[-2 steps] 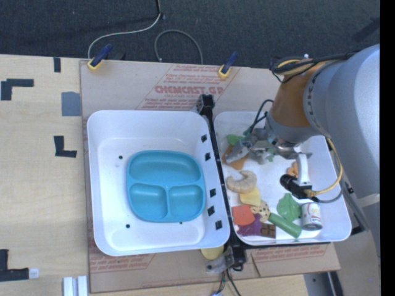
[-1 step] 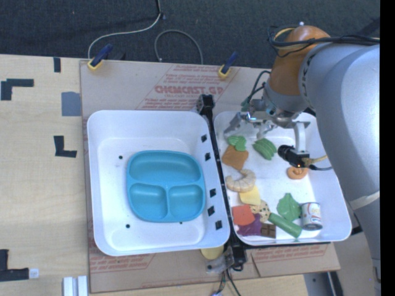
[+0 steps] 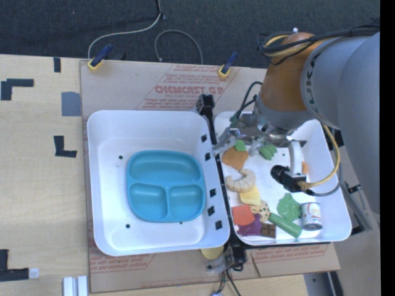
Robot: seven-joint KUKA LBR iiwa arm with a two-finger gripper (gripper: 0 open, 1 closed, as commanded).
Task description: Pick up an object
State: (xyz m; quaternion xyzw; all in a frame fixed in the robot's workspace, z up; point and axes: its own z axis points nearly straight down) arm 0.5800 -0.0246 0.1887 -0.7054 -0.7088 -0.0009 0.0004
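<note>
White left bin (image 3: pixel 102 165) holds a blue divided tray (image 3: pixel 165 185); right bin (image 3: pixel 330 165) holds toy food (image 3: pixel 247 196); we can't tell the tool (image 3: pixel 259 137) state.

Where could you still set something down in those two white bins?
Left white bin: bare floor all round the blue divided plate, widest along its left wall. Right white bin: crowded with toy food under the gripper.
</note>
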